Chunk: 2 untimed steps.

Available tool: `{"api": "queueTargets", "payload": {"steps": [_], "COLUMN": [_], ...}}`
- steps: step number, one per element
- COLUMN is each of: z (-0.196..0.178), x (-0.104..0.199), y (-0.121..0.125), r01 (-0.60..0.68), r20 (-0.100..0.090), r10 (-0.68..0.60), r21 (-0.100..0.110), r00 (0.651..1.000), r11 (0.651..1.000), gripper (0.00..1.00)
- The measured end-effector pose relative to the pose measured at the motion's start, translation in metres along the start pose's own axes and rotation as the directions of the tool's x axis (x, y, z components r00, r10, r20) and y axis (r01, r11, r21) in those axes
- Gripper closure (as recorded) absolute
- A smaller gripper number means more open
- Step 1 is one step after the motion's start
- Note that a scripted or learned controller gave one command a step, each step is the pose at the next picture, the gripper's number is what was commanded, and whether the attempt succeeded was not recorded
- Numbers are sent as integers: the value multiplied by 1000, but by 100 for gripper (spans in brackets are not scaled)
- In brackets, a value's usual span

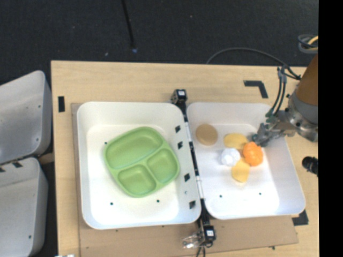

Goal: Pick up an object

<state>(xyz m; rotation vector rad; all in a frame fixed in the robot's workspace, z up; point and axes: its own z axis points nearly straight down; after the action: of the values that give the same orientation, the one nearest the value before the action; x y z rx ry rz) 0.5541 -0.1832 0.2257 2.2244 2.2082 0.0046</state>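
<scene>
The right bin (268, 197) holds a small cluster of toy foods. A tan round disc (206, 134) lies at its upper left. Beside it sit a yellow piece (235, 140), a white lump (230, 156), an orange ball (253, 154) and another yellow piece (240, 171). My gripper (261, 136) comes in from the right and hangs low just above and to the right of the orange ball, close to the first yellow piece. Nothing can be seen held in it.
In the left bin (91, 197) lies a green divided plate (141, 160). A ridge with black clips (187, 154) separates the two bins. Cables (241, 52) loop over the wooden bench behind the right bin. The arm's body (306, 98) stands at the right edge.
</scene>
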Motion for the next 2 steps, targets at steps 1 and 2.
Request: {"api": "queueTargets", "payload": {"steps": [1,2], "z": [2,-5], "x": [-1,41], "y": [1,4], "r01": [-1,13], "r20": [-2,-4], "r10": [1,-13], "r21": [5,6], "r00": [1000,1000], "r11": [1000,1000], "gripper": [100,100]}}
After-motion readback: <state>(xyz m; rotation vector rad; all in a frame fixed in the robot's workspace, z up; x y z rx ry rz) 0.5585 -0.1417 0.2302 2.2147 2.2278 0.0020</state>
